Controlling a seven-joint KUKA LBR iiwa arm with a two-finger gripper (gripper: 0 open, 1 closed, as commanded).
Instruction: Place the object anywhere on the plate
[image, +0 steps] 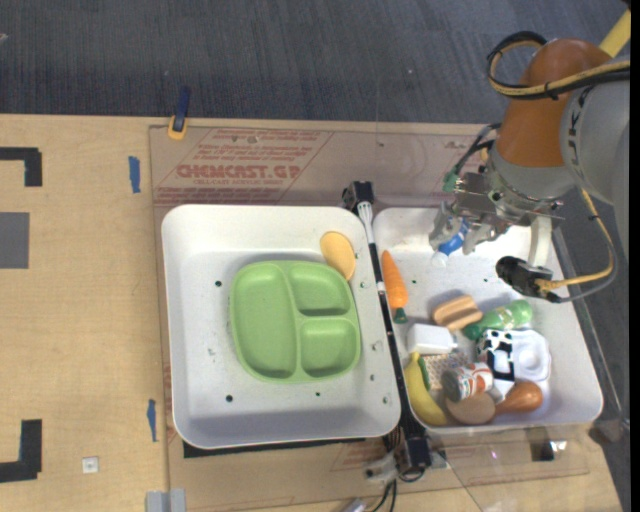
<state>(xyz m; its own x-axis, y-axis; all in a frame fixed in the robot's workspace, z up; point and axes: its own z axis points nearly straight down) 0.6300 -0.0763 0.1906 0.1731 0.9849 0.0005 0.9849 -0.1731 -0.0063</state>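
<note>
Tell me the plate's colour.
Light green, plain; the plate shows best in the camera view.

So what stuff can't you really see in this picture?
- Whether the gripper grips anything: its tip is blurred, camera view.
- The can: its label is too small to read.
- The banana: partly hidden under other toys.
- The arm: cut off by the top edge.

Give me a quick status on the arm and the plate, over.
Gripper over the right bin's back corner, nothing visibly held. Green divided plate in left bin, bare. Yellow lemon-like piece lies beside the plate, off it. Carrot by the divider.
</note>
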